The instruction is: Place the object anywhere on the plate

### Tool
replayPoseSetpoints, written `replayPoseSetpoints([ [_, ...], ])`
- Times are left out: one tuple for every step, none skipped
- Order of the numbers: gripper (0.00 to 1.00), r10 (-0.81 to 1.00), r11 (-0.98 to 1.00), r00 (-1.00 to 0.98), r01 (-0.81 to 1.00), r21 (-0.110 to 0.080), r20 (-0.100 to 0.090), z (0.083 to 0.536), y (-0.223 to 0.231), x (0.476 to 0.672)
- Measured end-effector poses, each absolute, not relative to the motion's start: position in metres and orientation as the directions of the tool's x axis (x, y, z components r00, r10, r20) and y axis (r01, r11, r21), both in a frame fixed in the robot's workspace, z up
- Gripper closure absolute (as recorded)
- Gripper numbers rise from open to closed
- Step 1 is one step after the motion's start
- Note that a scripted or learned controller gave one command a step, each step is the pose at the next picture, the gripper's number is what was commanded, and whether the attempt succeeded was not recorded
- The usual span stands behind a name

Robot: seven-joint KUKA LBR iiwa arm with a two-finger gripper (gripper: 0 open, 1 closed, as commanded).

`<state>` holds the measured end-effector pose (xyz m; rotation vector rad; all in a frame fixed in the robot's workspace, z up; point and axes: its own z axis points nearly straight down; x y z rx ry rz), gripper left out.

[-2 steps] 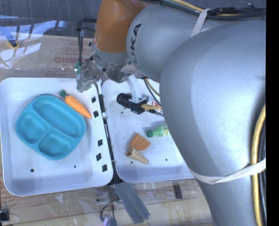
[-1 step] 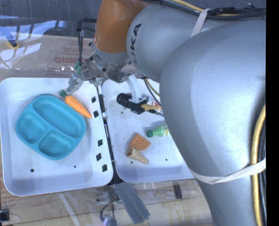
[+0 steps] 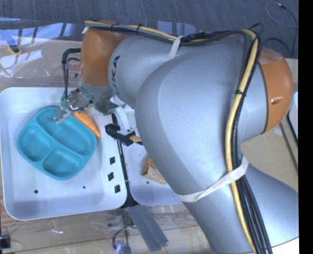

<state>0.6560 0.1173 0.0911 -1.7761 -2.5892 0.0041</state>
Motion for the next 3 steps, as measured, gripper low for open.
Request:
replayPoseSetpoints([
  [1.0,0.932,0.363,-0.363,0.932,-0.01,-0.004,0.0979,0.1147,0.6551],
  [0.0,0.932,0.364,-0.364,0.932,-0.004,-0.003,0.1011,0.116,0.6565],
  [1.0,0.93,0.367,-0.367,0.93,-0.02,0.001,0.1037,0.1163,0.6525],
])
